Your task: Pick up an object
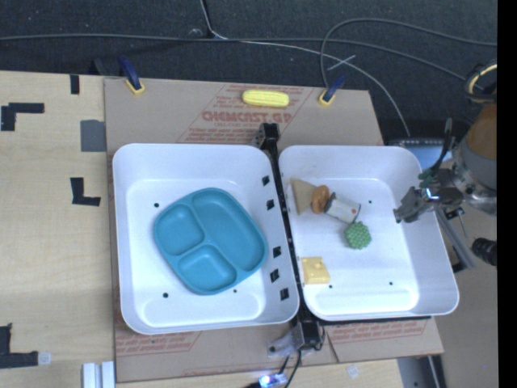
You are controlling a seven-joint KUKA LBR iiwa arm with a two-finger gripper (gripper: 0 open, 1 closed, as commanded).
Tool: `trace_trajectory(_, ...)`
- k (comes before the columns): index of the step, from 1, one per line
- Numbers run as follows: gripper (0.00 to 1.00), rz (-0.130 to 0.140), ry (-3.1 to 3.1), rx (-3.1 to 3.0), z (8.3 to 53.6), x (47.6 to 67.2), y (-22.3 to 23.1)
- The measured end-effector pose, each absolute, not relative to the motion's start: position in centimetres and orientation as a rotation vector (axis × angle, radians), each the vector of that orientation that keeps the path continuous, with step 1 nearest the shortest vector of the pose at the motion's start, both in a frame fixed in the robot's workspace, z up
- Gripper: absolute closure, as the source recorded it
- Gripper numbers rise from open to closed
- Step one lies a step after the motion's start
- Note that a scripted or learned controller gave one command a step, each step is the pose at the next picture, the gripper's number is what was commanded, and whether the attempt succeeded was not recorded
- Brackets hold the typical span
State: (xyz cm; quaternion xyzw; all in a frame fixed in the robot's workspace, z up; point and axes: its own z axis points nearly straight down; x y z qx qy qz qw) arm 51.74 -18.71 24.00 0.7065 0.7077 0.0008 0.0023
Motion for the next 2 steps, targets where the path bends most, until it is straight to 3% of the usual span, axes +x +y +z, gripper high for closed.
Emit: trace_trajectory(2,1.00,0.001,2.231,2.215,22.7,55.7,-8.0)
